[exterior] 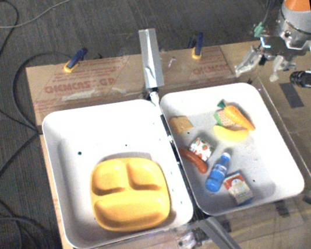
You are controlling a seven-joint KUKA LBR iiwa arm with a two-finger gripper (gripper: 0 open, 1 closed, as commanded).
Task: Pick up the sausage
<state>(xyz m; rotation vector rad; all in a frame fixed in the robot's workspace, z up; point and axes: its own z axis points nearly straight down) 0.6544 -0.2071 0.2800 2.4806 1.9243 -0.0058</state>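
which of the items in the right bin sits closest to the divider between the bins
The sausage, lying slantwise against the right bin's left wall. The cracker, small carton and blue bottle all sit further right.

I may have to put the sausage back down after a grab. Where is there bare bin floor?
Left bin: bare strip behind the yellow tray, plus its left margin. Right bin: bare along the right wall and back right corner. Crowded: the right bin's left half, where sausage, small carton, blue bottle and cracker cluster.
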